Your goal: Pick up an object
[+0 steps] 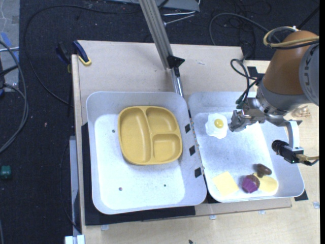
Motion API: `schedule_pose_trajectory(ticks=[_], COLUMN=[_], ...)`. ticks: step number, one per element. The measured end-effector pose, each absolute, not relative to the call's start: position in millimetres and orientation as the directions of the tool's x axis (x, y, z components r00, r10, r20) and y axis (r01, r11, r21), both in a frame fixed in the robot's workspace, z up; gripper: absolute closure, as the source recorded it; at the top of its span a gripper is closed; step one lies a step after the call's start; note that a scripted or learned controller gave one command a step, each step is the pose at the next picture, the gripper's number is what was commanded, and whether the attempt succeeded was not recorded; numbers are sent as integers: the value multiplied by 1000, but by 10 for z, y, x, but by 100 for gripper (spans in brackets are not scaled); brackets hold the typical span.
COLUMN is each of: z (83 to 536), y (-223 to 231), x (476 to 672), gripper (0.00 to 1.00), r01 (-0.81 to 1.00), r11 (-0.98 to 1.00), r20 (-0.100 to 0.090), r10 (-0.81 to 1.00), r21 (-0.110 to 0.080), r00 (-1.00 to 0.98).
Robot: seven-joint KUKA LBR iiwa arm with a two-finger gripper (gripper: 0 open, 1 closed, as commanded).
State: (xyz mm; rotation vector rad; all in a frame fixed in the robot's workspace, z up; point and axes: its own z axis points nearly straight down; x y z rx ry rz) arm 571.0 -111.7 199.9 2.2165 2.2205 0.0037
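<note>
Camera view: fried egg (217, 126) just left of gripper (237, 123)

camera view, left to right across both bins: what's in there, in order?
yellow divided plate → fried egg toy → pale yellow square → gripper → purple piece. The brown piece and the yellow round piece near the purple one overlap it in x, so I left them out.
</note>
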Motion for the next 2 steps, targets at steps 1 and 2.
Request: schedule_pose_trajectory(ticks=[1,2], z=[1959,2097], y=[-545,34], x=[5717,5689], gripper=[100,100], r01=[1000,1000], r11=[6,7], r20=[1,1], r10=[1000,1000], r21=[0,1], r00=[-6,-7])
